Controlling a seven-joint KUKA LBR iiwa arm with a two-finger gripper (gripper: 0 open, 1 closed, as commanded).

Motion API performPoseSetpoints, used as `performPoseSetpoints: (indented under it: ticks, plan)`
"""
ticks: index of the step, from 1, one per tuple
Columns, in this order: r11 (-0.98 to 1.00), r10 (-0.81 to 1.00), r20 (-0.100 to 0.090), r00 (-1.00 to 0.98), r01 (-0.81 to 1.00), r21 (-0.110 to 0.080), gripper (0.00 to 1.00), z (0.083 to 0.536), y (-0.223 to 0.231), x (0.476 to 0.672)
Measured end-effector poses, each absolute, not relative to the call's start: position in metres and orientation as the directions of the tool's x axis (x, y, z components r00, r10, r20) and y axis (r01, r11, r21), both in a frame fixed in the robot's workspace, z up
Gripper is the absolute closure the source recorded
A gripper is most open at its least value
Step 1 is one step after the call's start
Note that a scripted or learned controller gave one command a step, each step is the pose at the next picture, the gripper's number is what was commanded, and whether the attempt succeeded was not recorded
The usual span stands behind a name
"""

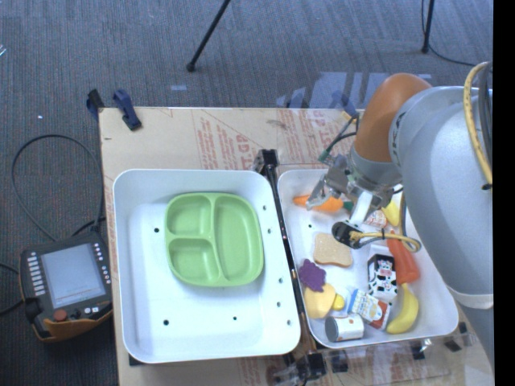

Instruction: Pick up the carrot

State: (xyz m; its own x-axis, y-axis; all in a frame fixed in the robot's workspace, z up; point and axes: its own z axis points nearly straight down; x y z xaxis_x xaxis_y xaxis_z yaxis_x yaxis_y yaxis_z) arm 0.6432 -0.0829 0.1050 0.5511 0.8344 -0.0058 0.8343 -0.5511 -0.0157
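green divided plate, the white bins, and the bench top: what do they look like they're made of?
Green plate: probably moulded plastic, matte, with uniform colour and rounded compartment walls.
Left bin and right bin: likely thin plastic, smooth and slightly glossy, with rolled rims.
Bench top: looks like brown cardboard or fibreboard, flat and matte, with red printing.

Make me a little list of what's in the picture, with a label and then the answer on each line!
left bin: holds a green divided plate
right bin: holds toy food
carrot: orange, near the right bin's far end
gripper: right over the carrot
bread slice: middle of the right bin
banana: near corner of the right bin
purple piece: beside the bread slice
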Motion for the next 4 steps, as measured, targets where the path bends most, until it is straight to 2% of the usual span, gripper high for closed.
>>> performPoseSetpoints:
  ticks: [1,2,3,4]
  plan:
    - [-0.680,0.733,-0.006,0.680,0.733,-0.016,0.00,0.086,-0.087,0.642]
    - [-0.673,0.740,-0.007,0.673,0.739,-0.016,1.00,0.096,-0.086,0.642]
    - [-0.672,0.741,-0.008,0.672,0.740,-0.017,0.00,0.096,-0.085,0.642]
    - [-0.669,0.743,-0.009,0.669,0.743,-0.020,1.00,0.105,-0.086,0.642]
